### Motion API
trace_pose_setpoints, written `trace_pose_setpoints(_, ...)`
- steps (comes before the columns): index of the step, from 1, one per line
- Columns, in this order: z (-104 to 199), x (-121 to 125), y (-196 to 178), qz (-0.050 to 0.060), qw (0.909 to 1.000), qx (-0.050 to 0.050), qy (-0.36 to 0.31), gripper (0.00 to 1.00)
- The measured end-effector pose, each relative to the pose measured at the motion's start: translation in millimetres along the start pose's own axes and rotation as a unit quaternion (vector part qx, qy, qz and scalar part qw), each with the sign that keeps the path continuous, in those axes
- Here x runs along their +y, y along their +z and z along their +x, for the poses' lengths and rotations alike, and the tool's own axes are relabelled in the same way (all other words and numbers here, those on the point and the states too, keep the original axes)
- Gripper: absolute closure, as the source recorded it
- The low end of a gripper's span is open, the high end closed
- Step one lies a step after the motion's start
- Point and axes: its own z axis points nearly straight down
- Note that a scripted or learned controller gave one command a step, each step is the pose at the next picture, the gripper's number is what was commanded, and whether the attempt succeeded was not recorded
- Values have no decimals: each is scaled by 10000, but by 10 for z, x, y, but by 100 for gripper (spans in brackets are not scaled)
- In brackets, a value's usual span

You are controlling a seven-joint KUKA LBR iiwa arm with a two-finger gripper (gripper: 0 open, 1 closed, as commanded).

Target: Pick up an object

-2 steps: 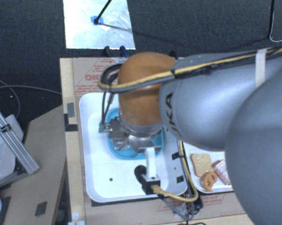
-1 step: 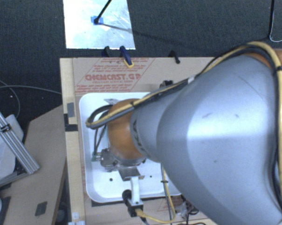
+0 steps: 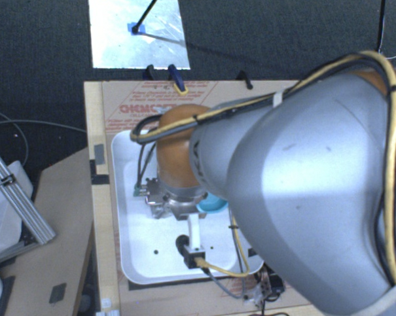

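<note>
The grey arm with its orange band (image 3: 178, 155) reaches across from the right and hangs low over the left white bin (image 3: 140, 255). My gripper (image 3: 162, 207) is seen from above as a metal block over the bin's middle. A light blue object (image 3: 214, 203) peeks out from under the wrist, just right of the gripper. Whether it touches the gripper is hidden by the arm. The bin floor in front of and to the left of the gripper is bare white.
The arm's bulk covers the right bin. Behind the bins, a blue-handled tool (image 3: 177, 79) lies on the cardboard edge, and a shiny sheet (image 3: 138, 32) lies beyond it. An aluminium rail (image 3: 16, 201) leans at the far left.
</note>
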Motion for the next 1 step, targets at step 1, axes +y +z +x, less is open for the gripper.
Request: trace_pose_setpoints(1, 103, -600, 6, -100, 9999, -50, 8, 100)
